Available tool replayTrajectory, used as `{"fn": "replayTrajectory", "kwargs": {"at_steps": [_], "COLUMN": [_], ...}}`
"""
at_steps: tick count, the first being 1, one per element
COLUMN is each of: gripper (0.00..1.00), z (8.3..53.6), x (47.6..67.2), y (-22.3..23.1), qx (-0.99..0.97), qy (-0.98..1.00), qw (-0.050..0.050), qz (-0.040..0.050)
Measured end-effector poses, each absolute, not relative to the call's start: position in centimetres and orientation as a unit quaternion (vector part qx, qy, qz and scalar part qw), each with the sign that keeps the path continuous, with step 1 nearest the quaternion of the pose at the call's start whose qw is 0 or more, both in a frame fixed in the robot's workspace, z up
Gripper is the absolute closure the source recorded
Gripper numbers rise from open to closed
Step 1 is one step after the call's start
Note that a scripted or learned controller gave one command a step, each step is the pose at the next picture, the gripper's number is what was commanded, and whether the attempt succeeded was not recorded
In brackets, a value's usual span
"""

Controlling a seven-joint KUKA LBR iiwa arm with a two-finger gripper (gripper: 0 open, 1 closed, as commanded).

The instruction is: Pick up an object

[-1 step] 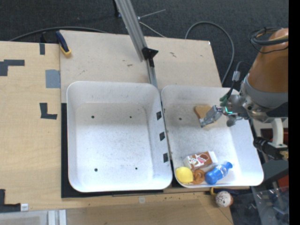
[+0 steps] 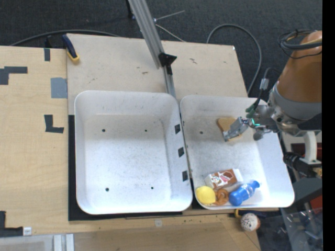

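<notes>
The metal two-finger gripper (image 2: 236,130) hovered in the shallow white plastic right bin (image 2: 272,163), its tip touching a flat tan wedge-shaped piece (image 2: 225,123). Whether it was open or closed could not be told.

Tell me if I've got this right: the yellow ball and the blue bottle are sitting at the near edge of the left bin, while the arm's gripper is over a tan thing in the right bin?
Not quite. The camera view shows the yellow ball and blue bottle at the near edge of the right bin, not the left bin. The rest stands: the gripper is over the tan thing in the right bin.
</notes>
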State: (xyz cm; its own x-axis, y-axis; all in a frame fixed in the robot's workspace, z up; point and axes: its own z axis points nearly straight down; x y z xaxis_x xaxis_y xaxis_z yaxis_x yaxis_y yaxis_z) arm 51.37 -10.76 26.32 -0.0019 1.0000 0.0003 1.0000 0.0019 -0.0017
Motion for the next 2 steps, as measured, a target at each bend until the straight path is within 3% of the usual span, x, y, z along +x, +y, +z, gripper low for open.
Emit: {"fn": "replayTrajectory", "kwargs": {"at_steps": [2], "gripper": [0.0], "z": [16.6], "x": [50.4], "y": [-11.8], "qx": [-0.707], "qy": [-0.707], "qw": [0.003], "qz": [0.0022]}}
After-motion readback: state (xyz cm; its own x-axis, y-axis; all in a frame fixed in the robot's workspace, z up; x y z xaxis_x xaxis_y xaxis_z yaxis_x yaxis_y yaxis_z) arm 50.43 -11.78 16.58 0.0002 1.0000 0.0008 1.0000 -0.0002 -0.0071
